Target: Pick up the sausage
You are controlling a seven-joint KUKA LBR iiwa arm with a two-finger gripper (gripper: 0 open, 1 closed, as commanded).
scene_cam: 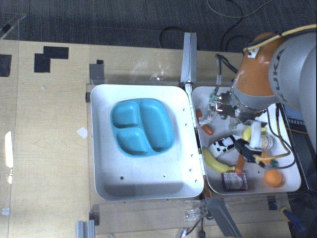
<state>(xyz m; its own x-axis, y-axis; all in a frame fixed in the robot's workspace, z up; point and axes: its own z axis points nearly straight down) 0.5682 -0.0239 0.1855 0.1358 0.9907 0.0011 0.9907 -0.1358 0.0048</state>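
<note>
**Arm parked over the right bin, sausage not grabbed yet**

While the blue tray point(142, 125) sits way off to the gripper's left, the sausage point(207, 130) lies just below-left of the gripper point(219, 106). Can't tell its state. Looks like the approach step; next I'd guess a short drop onto it, dodging the banana point(216, 162).

claw point(218, 104) partly hidden (fingers unclear)

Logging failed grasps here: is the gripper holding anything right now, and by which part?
It cannot be told. The gripper is low over the right bin near the sausage, which lies on the bin floor.
</note>
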